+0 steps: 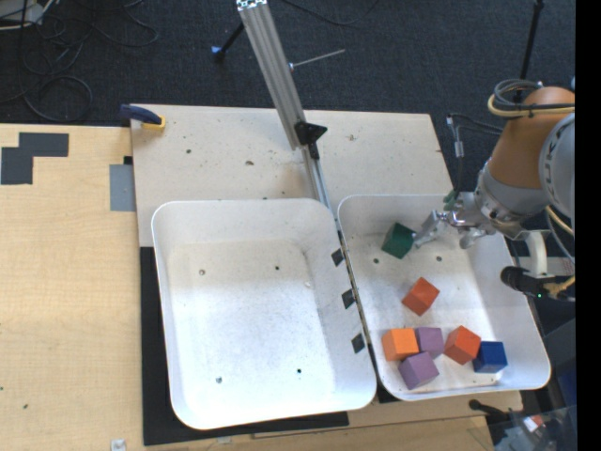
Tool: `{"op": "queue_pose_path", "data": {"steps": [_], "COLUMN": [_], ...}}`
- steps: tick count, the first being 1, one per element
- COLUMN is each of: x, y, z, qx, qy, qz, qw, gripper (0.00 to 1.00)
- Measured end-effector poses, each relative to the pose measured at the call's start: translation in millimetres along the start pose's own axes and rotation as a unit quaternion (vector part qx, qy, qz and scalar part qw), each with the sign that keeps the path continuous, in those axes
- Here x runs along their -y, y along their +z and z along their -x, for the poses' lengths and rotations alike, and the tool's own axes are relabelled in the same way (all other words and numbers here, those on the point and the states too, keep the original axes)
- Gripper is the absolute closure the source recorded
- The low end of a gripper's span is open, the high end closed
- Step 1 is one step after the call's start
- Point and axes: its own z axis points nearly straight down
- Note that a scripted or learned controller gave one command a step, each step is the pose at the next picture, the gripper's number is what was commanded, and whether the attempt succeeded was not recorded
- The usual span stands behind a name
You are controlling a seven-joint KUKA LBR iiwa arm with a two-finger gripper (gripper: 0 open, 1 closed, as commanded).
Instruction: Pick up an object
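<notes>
Claw (pixel 428 231) beside green cube (pixel 398 241), possibly touching; right bin (pixel 526 341) holds blocks.

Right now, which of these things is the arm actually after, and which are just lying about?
For the job:
green block
orange-red blocks
orange block
purple blocks
blue block
right bin
gripper

Lying about:
left bin
metal pole
blue clamp

Dark carpeted floor (pixel 394 26) strewn with cables, pale wooden bench (pixel 56 280), perhaps plywood
</notes>
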Motion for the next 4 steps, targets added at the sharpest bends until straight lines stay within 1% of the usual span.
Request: {"op": "queue_pose_path", "data": {"steps": [1,2,3,4], "x": [4,3,-3,-4], "y": [-2,-44,-99,-111], "z": [-1,-1,9,9], "qx": [-0.002,-0.002,-0.002,-0.002], "qy": [-0.001,0.0,-0.001,-0.002], "qz": [-0.007,-0.006,-0.004,-0.006], "qw": [1.0,1.0,1.0,1.0], "gripper": [1.0,1.0,1.0,1.0]}}
